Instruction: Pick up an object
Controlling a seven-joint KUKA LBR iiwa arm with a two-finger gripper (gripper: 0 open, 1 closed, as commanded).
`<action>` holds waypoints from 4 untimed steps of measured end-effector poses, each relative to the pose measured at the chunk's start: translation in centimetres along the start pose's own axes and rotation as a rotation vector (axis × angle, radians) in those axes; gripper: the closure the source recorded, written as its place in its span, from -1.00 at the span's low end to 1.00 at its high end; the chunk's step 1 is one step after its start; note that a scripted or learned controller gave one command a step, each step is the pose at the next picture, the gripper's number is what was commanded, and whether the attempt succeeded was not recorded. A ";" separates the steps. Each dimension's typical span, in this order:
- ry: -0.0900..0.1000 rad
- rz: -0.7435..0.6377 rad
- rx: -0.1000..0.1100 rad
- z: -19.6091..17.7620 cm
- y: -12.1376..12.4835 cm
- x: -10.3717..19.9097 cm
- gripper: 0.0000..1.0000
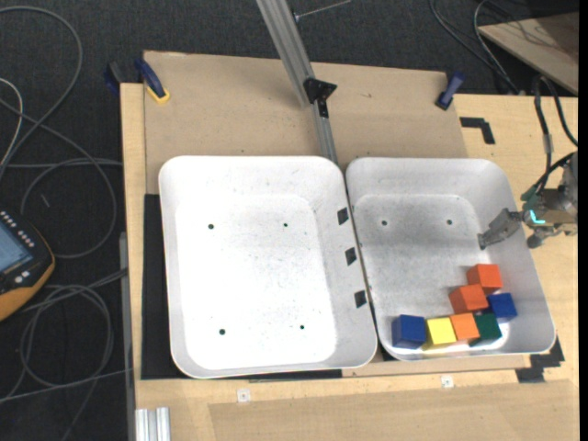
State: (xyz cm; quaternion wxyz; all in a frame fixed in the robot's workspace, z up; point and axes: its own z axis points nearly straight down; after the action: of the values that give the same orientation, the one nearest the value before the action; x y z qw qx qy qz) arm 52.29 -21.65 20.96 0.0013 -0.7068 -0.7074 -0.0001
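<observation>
At the lower right of the frame the coloured blocks [457, 316] lie clustered, untouched, in the near corner of the right bin [413, 211], while farther up at the right edge the tool [516, 229] hovers with nothing between its parted fingers, so the pick remains undone.

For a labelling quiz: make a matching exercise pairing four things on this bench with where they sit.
Things:
1. blue block
2. yellow block
3. gripper
4. blue clamp

Places:
A. over the right bin's right rim
B. far edge of the board
C. left end of the cluster, by the near wall
D. just right of the blue block

Pairs: 1-C, 2-D, 3-A, 4-B
</observation>
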 end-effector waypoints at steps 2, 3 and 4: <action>0.001 0.001 0.005 11.3 0.2 0.7 -1.00; -0.001 0.001 -0.003 9.9 0.4 0.7 1.00; -0.004 0.000 -0.007 5.4 0.8 0.1 1.00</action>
State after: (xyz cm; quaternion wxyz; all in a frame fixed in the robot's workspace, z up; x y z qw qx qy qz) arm 53.05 -21.49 15.56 -0.0028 -0.7069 -0.7073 -0.0013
